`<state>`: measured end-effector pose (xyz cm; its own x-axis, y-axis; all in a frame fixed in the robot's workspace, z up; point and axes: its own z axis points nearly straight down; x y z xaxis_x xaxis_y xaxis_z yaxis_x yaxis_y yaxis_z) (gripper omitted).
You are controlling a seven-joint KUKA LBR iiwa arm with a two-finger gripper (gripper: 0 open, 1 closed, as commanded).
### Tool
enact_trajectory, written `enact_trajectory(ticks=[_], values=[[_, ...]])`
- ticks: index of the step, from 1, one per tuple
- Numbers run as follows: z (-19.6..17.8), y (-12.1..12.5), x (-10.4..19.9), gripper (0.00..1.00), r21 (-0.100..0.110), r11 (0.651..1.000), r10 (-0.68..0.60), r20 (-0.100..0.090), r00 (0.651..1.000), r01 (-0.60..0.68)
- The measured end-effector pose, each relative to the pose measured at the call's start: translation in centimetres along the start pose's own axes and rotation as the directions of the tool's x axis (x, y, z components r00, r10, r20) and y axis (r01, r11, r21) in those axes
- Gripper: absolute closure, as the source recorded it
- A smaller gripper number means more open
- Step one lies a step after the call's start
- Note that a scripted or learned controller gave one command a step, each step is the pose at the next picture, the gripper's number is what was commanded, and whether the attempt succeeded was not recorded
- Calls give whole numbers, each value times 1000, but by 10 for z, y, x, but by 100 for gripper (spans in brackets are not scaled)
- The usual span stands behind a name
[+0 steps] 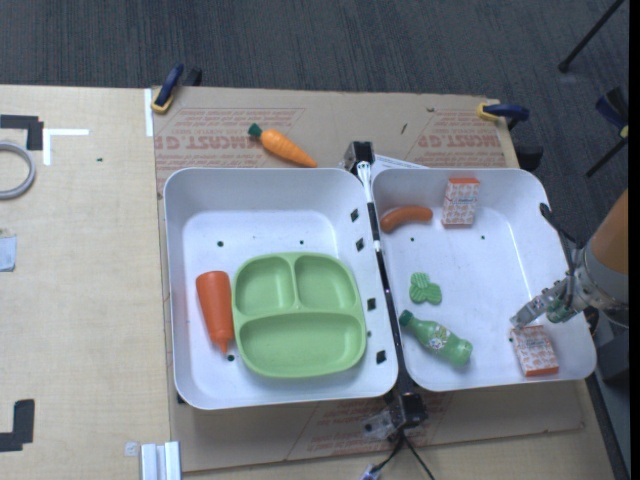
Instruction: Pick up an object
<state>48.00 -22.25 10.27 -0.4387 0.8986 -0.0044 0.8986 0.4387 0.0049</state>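
Item: gripper (540,308) — finger state I cannot tell — low in right bin (500,193), just above small orange-and-white box (536,351) at near-right corner; I'd centre over box, then descend squarely.

1. Two shallow white bins: the left bin (180,268) and the right bin (500,183), side by side on the bench.
2. One green divided plate (298,315), in the left bin near its front edge.
3. Two carrots: a large carrot (214,309) in the left bin by its left wall, and a small carrot (284,146) on the bench behind the left bin's back edge.
4. One sausage (404,216), near the right bin's back left corner.
5. Two small boxes in the right bin: one box (461,200) at the back edge, another box (536,351) at the front right corner.
6. One green bottle (437,337), towards the right bin's front left.
7. One green leafy piece (425,289), just behind the bottle.
8. Two clamps on the bench's back edge: blue clamp (168,88), second clamp (505,113).
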Motion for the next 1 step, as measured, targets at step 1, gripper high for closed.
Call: enact_trajectory(ticks=[1], values=[[-86, 22, 42, 100, 3, 997, -76, -2, 997, 76]])
